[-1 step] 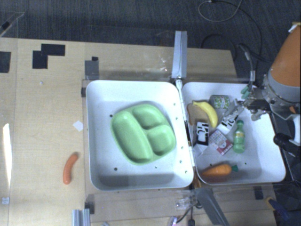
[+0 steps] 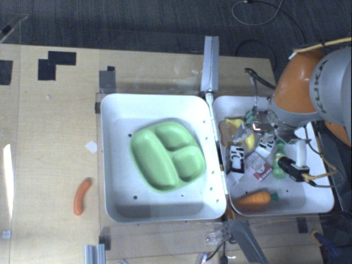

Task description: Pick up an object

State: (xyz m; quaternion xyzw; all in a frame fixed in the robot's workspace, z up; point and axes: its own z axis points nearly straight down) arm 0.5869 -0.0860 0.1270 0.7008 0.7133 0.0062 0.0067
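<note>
Resting in two bins (image 2: pixel 110 164), one green tray (image 2: pixel 168 155), one carrot (image 2: pixel 254 198), pincer (image 2: pixel 258 130) state unclear.

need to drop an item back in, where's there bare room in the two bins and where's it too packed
Left bin: bare floor along its front edge and left wall, bordering the green divided tray. Right bin: crowded, with the gripper over a pile of small items; a little bare floor shows at the front right, beside the carrot.
</note>
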